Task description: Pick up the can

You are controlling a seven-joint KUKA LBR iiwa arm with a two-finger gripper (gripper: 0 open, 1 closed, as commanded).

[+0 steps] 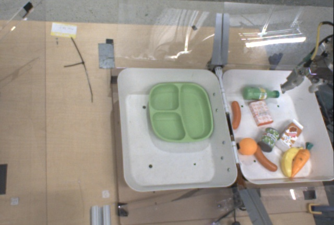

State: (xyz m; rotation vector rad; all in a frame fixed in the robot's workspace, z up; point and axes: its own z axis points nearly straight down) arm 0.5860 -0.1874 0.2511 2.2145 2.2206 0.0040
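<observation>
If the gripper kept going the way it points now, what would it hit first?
The gripper points left toward the green bottle, so it would probably meet the bottle's cap end first, not the can. Its height above the bin is unclear.

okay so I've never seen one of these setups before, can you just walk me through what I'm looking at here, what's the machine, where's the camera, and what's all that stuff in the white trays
The picture comes from one camera fixed above a wooden bench, looking down at a slant. Two shallow white bins sit side by side. The left bin holds a green divided plate. The right bin holds toy food: a green bottle, two sausages, a small packet, an orange, a banana, a carrot, a little carton and the can. The machine is a robot arm reaching in from the right; its gripper is near the bottle, away from the can, holding nothing I can see.
</observation>
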